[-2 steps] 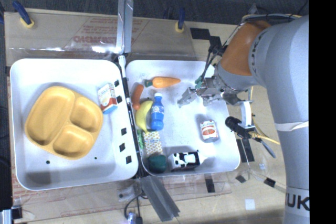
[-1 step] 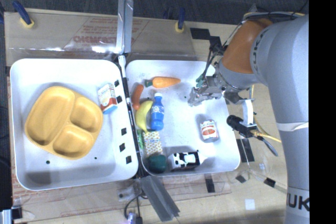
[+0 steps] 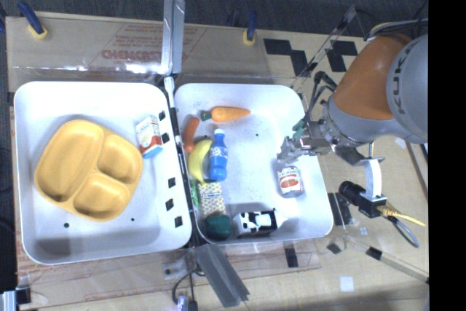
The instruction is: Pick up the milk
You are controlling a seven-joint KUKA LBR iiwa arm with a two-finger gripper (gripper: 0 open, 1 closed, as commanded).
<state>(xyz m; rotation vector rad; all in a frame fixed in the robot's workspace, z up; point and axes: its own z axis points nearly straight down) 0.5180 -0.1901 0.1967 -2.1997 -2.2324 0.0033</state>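
Observation:
The milk (image 3: pixel 256 221) is a small black-and-white cow-patterned carton lying on its side at the near edge of the right bin (image 3: pixel 251 95). My gripper (image 3: pixel 291 151) hangs over the right side of that bin, well up and to the right of the milk. It sits just above a small can with a red label (image 3: pixel 290 181). Nothing shows in its grasp. The grey arm with its orange band (image 3: pixel 371 87) reaches in from the right.
Along the right bin's left side lie a carrot (image 3: pixel 229 113), a red sausage (image 3: pixel 190 132), a banana (image 3: pixel 198 159), a blue bottle (image 3: pixel 218 156), a patterned box (image 3: pixel 211 197) and a green item (image 3: pixel 217 226). The left bin (image 3: pixel 44 244) holds a yellow divided plate (image 3: pixel 87 167) and a small carton (image 3: pixel 149 135).

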